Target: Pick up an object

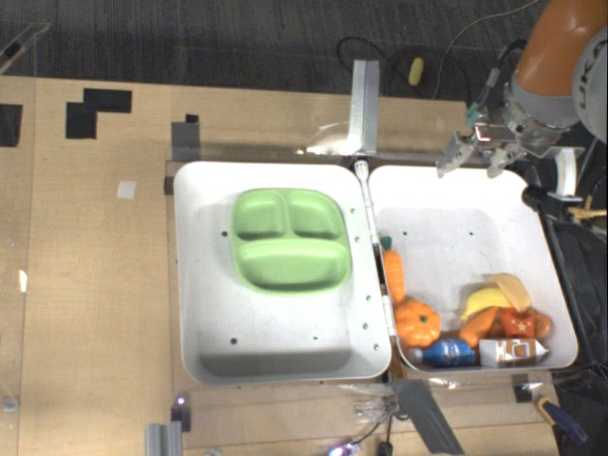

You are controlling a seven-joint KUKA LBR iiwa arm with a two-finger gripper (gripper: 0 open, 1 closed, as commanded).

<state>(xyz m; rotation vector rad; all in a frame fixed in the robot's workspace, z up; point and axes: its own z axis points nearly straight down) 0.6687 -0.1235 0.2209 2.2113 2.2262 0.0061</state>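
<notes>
My gripper hangs over the back rim of the right bin, near its far left corner, open with nothing between its fingers. The objects lie at the bin's front, well away from it: a carrot against the left wall, a small orange pumpkin, a blue can, a banana, a second orange piece, a red tomato and a white carton. The orange-banded arm comes in from the upper right.
The left bin holds a green divided plate. A metal post stands behind the seam between the bins. Cables run along the right side. The back half of the right bin shows bare white floor.
</notes>
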